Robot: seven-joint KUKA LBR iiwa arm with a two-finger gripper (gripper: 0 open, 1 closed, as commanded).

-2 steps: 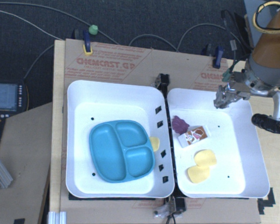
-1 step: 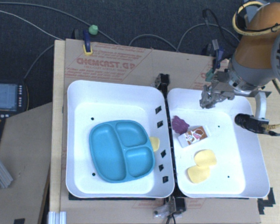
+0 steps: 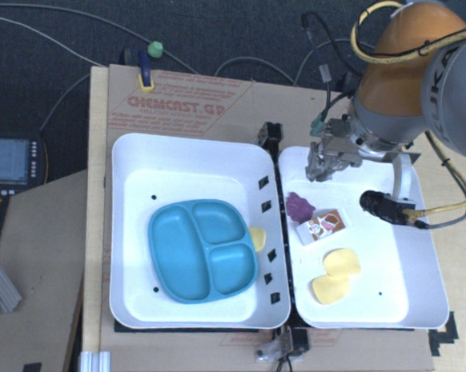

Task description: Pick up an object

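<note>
The gripper is seen over the far part of the right bin; whether it is wide or narrow cannot be told. Just below it a purple object is found, with a small printed packet beside it and two yellow pieces nearer still.

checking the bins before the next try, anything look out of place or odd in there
One thing: a yellow piece in the left bin sits wedged beside the blue divided tray, partly hidden by its rim. The purple object, small packet and two yellow pieces lie loose in the right bin.
</note>
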